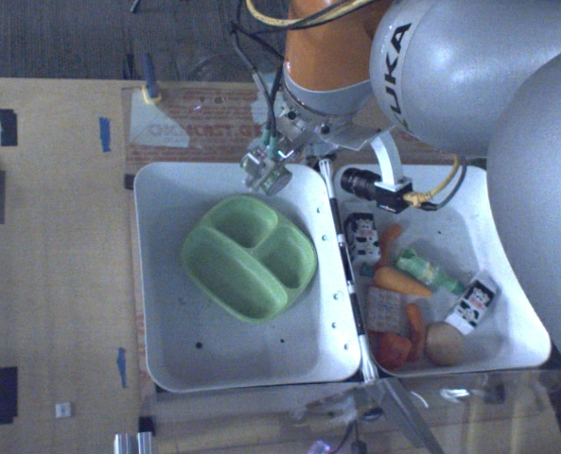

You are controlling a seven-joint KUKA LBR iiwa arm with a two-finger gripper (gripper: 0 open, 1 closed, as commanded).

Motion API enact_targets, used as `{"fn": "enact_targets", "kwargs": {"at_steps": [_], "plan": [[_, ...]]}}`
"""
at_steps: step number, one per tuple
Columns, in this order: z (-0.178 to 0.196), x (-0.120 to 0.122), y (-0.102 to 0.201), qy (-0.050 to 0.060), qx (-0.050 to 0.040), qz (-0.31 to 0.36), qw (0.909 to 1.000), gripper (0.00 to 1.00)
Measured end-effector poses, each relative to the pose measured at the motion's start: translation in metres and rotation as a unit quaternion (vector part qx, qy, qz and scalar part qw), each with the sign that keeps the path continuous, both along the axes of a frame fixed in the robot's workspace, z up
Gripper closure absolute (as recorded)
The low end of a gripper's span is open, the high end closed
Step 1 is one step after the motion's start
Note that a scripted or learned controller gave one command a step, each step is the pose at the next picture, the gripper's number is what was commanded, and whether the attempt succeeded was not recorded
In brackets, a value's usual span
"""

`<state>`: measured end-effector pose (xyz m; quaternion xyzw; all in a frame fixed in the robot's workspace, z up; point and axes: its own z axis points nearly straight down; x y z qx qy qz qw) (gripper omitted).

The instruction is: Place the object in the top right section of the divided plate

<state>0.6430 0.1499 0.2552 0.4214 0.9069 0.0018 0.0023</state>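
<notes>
Seemingly poised at the left bin's far rim, the two-finger gripper (pixel 266 168), whose grip I cannot tell, has the green 3-section plastic plate (pixel 250 256) just below it, so any release should be centred over that plate's near top-right section.

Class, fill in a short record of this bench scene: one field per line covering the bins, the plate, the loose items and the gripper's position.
left bin: holds the green divided plate
plate sections: three, nothing in them
right bin: holds a carrot, a potato, a green packet and two cow-print cartons
gripper: above the left bin's far edge, just beyond the plate
gripper contents: too blurred to tell
arm: grey with an orange band, reaching in from the right
</notes>
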Motion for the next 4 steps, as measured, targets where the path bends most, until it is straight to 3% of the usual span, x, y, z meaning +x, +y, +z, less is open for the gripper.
{"fn": "enact_targets", "kwargs": {"at_steps": [1, 2, 3, 4], "plan": [[0.028, 0.015, -0.033, -0.001, -0.0008, 0.052, 0.9986, 1.0], [0.11, -0.006, -0.015, -0.002, -0.0011, 0.172, 0.9851, 1.0], [0.122, -0.005, -0.014, -0.006, -0.0012, 0.172, 0.985, 1.0], [-0.041, -0.017, -0.047, 0.001, -0.001, 0.203, 0.9792, 1.0]]}}
